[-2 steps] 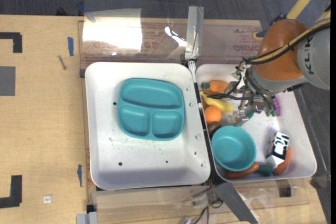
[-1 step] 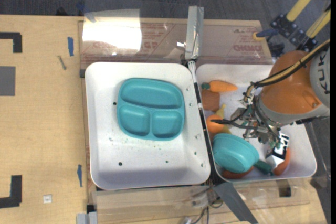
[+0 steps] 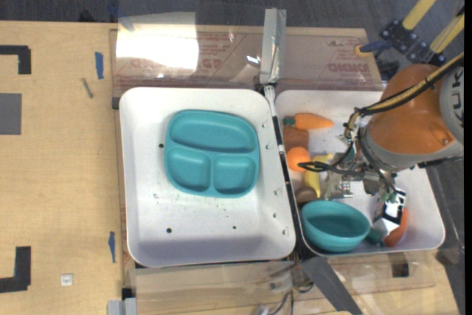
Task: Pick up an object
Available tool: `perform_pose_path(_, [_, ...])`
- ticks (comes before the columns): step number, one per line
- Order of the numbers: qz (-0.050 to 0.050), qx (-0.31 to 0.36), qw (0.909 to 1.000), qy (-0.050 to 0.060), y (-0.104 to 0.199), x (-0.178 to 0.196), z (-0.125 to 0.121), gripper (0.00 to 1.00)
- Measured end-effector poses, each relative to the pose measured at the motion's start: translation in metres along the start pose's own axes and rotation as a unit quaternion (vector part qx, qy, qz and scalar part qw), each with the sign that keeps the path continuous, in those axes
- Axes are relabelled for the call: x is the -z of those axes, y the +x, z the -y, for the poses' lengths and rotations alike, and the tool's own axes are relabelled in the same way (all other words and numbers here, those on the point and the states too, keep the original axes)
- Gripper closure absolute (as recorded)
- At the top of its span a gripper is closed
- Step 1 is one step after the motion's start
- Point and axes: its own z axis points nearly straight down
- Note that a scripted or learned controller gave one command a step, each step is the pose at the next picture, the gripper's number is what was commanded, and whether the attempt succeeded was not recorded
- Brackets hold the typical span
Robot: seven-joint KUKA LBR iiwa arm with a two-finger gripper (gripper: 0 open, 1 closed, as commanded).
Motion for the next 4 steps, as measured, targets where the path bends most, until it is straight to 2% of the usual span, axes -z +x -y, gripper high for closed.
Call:
perform_pose_path(1, [-0.008,0.138,0.9904,-0.002,-0.026,0.058,0.015,1.0])
perform_pose_path(2, [-0.01,0.138,0.9904,-0.003,-0.026,0.057,0.015,0.0])
perform_pose_path(3, [-0.009,0.125,0.9922,-0.003,-0.073,-0.013,0.028,0.0])
perform_pose_path(4, [-0.008,0.103,0.9946,-0.002,-0.093,-0.018,-0.012,0.0])
